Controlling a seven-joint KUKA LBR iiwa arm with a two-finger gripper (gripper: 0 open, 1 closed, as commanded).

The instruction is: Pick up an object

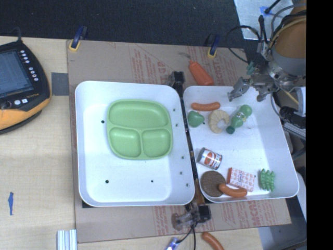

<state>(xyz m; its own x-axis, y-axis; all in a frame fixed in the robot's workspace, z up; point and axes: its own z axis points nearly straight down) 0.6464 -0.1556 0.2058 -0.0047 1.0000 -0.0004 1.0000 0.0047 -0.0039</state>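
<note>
My gripper (pixel 248 93) hangs over the far edge of the right bin (pixel 278 139), its two fingers spread open with nothing between them. Just below it lies a green bottle (pixel 238 117), tilted, apart from the fingers. Beside the bottle are a beige ring-shaped pastry (pixel 219 120), a green round piece (pixel 195 119) and a red sausage (pixel 205 107). Nearer the front lie a small can (pixel 210 159), a brown cookie (pixel 210 181), a second sausage (pixel 232 191), a pink wafer pack (pixel 241 178) and a green pea pod (pixel 267 179).
The left bin (pixel 93 181) holds a green divided plate (pixel 139 128). An orange carrot (pixel 200 73) lies on the cardboard behind the bins, and another sausage (pixel 213 240) in front. A teach pendant (pixel 18 82) rests at the far left. Cables run near the arm's wrist (pixel 289 40).
</note>
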